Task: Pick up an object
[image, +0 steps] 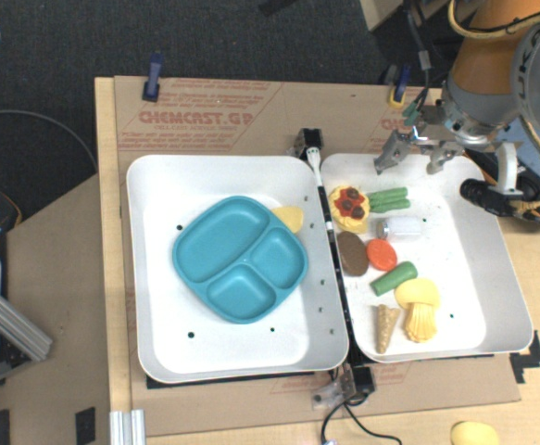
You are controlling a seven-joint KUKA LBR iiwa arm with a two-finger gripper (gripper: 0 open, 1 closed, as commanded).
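Note:
The right bin (473, 248) holds several toy foods: a small pizza (349, 207), a green bean pod (387, 198), a clear whitish piece (401, 226), a brown oval (351, 253), an orange-red tomato (382, 254), a green pickle (394, 277), two yellow pieces (419, 307) and a cone (385, 326). My gripper (408, 161) hangs over the bin's far edge, above and behind the bean pod. It is open, with nothing between its fingers.
The left bin (158, 323) carries a blue divided plate (240, 258) with a pale yellow piece (288, 218) at its right rim. A black cable (323, 202) runs along the seam between the bins. Blue clamps (152, 79) pin the cardboard base.

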